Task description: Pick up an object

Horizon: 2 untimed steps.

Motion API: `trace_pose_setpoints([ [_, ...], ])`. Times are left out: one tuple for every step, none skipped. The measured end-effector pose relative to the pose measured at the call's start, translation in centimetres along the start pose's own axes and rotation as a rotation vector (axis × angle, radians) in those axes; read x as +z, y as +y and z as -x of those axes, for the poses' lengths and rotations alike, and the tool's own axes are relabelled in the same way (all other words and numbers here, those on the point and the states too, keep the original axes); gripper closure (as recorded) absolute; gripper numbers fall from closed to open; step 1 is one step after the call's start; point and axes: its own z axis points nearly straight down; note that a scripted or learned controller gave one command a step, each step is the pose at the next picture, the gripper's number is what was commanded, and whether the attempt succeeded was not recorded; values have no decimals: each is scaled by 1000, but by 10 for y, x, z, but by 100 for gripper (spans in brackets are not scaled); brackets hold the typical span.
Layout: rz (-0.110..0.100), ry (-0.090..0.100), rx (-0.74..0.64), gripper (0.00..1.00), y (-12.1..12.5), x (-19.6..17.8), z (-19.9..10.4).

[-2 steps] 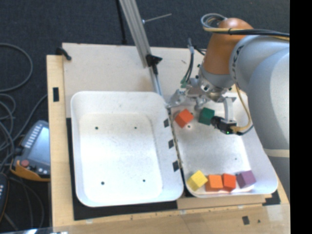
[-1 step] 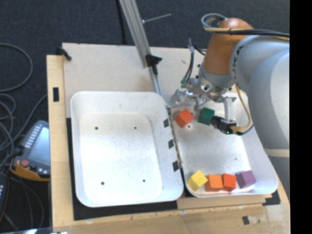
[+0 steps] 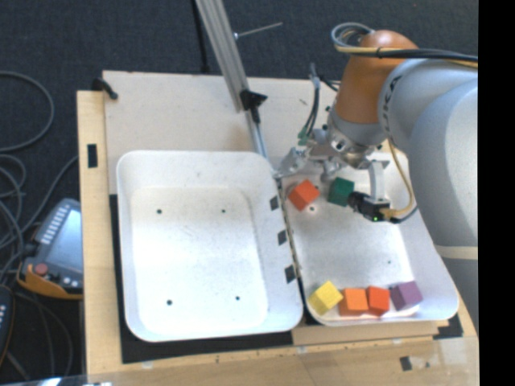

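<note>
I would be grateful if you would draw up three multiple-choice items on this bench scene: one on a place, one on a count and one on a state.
1. Where is the row of four blocks?
A. along the near edge of the right bin
B. in the middle of the left bin
C. on the dark floor

2. How many blocks lie in the right bin in all?
A. three
B. six
C. nine

3. How does the green block stand to the red block?
A. stacked on top of it
B. beside it, with a gap between them
C. in the other bin

Answers:
1 A: the yellow block, two orange blocks and the purple block line the near wall of the right bin.
2 B: that row plus the red block and the green block.
3 B: white floor shows between them, under the gripper.
</note>
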Motion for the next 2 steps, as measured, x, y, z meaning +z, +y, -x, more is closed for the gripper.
trace_pose_setpoints([
  [-1,3,2,0,0,0,1],
  [2,0,0,0,0,0,0],
])
